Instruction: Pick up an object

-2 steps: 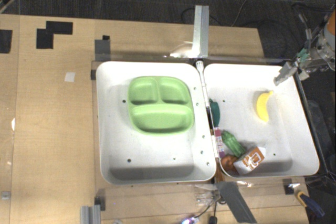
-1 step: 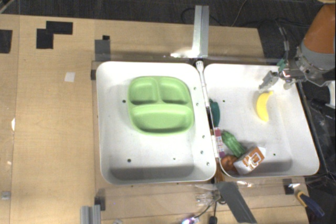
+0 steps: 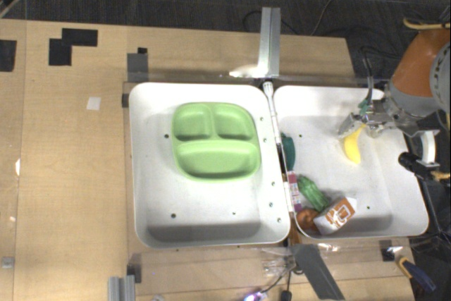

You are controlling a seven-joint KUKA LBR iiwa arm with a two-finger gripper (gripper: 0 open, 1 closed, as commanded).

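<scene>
The wooden surface (image 3: 63, 173) carries two white bins: the left bin (image 3: 151, 215) holds a green divided tray (image 3: 214, 139), while the right bin (image 3: 394, 211) holds the smaller things. The arm (image 3: 423, 77) reaches in above a yellow banana (image 3: 351, 148); its gripper (image 3: 363, 125) touches the fruit's top, though I cannot tell the fingers' spread. A green bottle (image 3: 312, 192) and an orange-white carton (image 3: 337, 214) lie near the front wall.

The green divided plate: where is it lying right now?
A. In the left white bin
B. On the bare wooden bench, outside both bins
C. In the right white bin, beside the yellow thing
A: the green divided plate lies flat inside the left bin, while the yellow thing is in the right bin under the pincer.
</scene>
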